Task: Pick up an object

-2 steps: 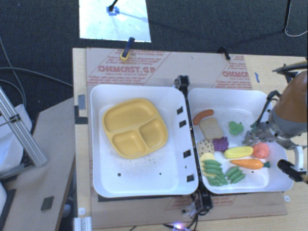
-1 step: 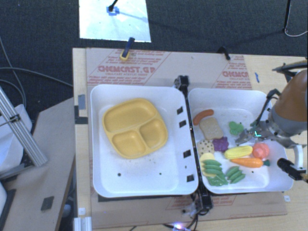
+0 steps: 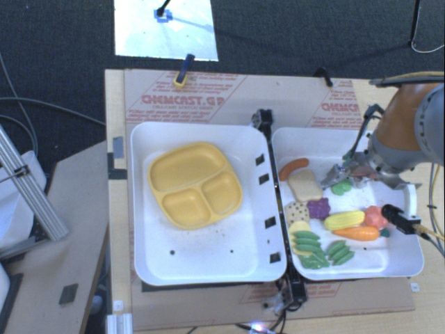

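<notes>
The right bin (image 3: 400, 263) holds several toy foods. An orange-red sausage (image 3: 293, 167) lies at its far left, with a tan bread slice (image 3: 304, 184) beside it. Below these are a dotted cracker (image 3: 296, 211) and purple grapes (image 3: 318, 208). Further down sit a yellow corn cob (image 3: 344, 220), a carrot (image 3: 356, 233), a pink-red fruit (image 3: 375, 216) and green pea pods (image 3: 311, 246). My gripper (image 3: 340, 176) hangs low over the bin's middle, just above a small green piece (image 3: 341, 186) and right of the bread. Nothing visibly hangs from it.
The left bin (image 3: 146, 256) holds a yellow three-compartment plate (image 3: 195, 184). Black clips (image 3: 263, 179) line the divider between the bins. The grey and orange arm (image 3: 410, 127) covers the right bin's far right corner. A black part with a white strap (image 3: 398, 219) juts over the bin's right side.
</notes>
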`<state>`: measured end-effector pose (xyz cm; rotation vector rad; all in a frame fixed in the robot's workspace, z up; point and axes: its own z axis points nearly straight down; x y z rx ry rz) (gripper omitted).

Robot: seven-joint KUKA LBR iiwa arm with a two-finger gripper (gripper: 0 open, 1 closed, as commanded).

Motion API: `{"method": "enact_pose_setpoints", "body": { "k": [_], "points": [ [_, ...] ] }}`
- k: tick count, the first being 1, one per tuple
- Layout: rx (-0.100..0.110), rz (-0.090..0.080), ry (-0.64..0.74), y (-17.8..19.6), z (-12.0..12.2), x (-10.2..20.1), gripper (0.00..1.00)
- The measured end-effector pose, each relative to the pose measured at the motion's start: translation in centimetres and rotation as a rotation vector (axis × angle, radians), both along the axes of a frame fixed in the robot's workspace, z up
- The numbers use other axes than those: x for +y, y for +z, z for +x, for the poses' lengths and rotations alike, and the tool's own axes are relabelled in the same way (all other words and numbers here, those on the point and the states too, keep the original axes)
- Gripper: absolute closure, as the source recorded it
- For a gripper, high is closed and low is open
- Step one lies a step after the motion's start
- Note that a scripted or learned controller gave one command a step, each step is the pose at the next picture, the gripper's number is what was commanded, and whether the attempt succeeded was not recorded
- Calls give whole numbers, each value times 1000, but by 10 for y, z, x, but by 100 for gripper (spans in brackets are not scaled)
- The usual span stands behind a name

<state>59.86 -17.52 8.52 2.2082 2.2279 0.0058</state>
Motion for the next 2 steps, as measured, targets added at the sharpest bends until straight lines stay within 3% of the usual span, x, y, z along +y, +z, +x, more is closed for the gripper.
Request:
{"method": "enact_pose_setpoints", "body": {
  "k": [1, 2],
  "points": [
    [-1, -2, -4, 1, 36, -32, 0],
    [8, 2, -5, 1, 71, -31, 0]
  ]
}}
